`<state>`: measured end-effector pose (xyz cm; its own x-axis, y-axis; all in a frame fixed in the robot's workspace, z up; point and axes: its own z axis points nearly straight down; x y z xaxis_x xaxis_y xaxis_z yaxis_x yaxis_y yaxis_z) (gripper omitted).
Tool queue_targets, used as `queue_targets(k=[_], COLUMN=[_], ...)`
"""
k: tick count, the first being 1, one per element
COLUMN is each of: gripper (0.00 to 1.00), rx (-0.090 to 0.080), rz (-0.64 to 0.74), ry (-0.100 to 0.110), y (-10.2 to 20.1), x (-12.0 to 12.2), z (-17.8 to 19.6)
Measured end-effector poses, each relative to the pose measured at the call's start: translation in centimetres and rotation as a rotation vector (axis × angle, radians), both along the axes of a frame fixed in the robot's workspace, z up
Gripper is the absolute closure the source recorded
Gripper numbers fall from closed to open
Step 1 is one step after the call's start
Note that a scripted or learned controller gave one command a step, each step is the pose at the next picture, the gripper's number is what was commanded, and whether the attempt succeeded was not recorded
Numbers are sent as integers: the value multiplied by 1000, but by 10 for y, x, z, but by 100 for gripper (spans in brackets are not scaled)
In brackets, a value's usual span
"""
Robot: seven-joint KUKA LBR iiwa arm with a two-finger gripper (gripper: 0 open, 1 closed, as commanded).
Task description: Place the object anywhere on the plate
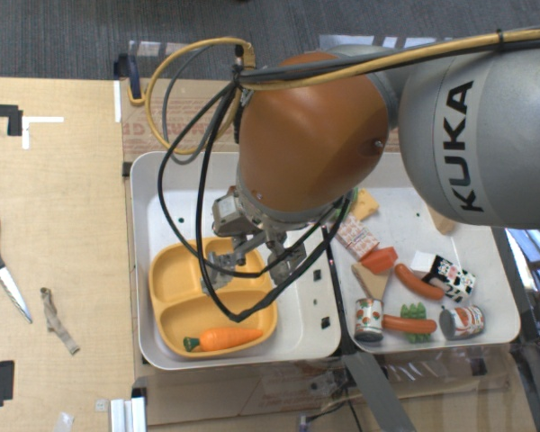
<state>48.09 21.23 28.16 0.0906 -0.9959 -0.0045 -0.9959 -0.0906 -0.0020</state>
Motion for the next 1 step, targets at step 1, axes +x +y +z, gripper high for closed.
queue_targets(k=[1], gripper=[0], rx=[1], rz=[209], ry=[-3], y=[-34], x=[31], z=[49])
